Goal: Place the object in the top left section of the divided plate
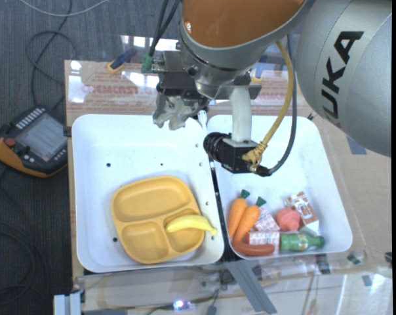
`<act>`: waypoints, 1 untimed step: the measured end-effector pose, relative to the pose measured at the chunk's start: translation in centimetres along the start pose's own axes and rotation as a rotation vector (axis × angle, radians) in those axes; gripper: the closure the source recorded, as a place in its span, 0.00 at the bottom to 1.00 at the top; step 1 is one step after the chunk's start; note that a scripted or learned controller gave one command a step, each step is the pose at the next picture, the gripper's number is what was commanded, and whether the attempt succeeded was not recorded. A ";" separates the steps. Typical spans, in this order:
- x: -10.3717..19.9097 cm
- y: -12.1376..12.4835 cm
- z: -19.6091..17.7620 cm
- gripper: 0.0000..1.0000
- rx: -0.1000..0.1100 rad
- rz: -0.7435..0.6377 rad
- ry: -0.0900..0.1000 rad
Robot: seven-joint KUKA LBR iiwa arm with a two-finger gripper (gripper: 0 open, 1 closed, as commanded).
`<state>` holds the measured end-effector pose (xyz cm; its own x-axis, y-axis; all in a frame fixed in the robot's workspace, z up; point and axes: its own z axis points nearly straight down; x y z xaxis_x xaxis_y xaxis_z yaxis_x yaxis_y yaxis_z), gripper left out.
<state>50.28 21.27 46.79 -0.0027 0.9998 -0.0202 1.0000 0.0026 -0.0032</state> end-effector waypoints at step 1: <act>0.0 0.0 0.0 0.00 0.000 0.000 0.000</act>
<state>50.29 21.26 46.77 -0.0025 0.9998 -0.0206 1.0000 0.0025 -0.0036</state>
